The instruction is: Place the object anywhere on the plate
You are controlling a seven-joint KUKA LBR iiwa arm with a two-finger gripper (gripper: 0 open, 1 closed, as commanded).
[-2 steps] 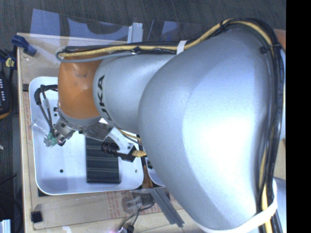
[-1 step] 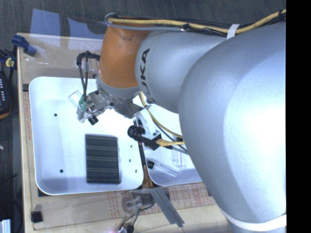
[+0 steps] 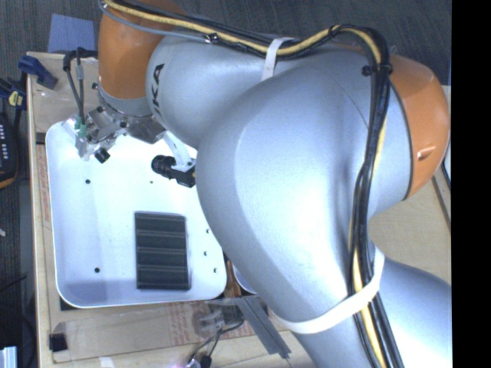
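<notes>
A dark grey ribbed rectangular slab [image 3: 162, 250] lies flat in the near half of the left white bin [image 3: 77, 228]. The gripper [image 3: 93, 139] hangs over the bin's far left corner, well up and left of the slab and apart from it. Small green and grey fittings show at its tip, and I see nothing held there. A black knob-like part [image 3: 170, 167] juts from under the wrist over the bin's middle. The orange band [image 3: 126, 48] sits just above the gripper. I cannot tell whether the slab is the plate or the object.
The grey arm [image 3: 307, 190] covers the middle and right of the view, hiding nearly all of the right bin. Blue tools [image 3: 34, 69] and cables lie off the bench's far left corner. A metal bracket [image 3: 230, 317] sits at the near edge.
</notes>
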